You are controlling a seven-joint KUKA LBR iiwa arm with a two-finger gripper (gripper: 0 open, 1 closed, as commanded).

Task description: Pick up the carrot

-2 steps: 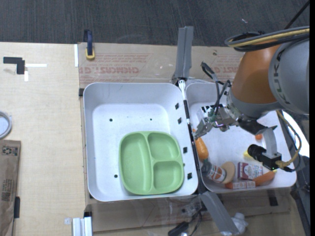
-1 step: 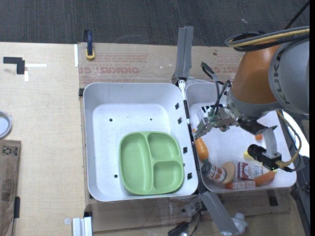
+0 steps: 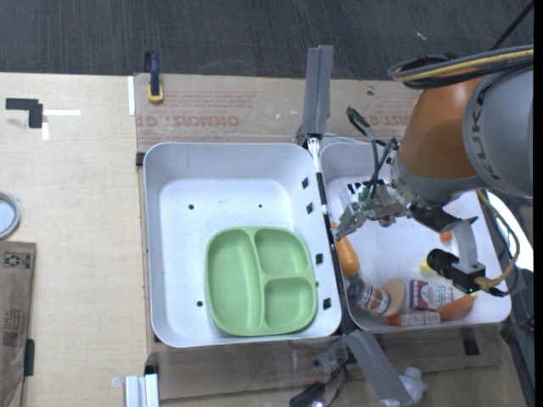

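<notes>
Two bins: left bin (image 3: 165, 227) holds a green divided plate (image 3: 261, 280); right bin (image 3: 501, 308) holds the clutter.
Carrot (image 3: 347, 256): at the right bin's left wall, mid-frame right.
Gripper (image 3: 355, 217): just above the carrot; grip state cannot be told.
Neighbours: small bottle (image 3: 373, 297), red-white packet (image 3: 428, 294), lower right.

- The one camera is fixed above the pale wooden surface (image 3: 68, 185) and looks down on it at a slant.
- Its far edge, at the top, reaches the dark grey carpet floor (image 3: 212, 15).
- It stands far enough to take in both shallow white plastic bins, the left one (image 3: 170, 227) whole and the right one (image 3: 492, 312) partly covered.
- The grey arm with the orange band (image 3: 458, 134) enters from the right, near to the lens.
</notes>
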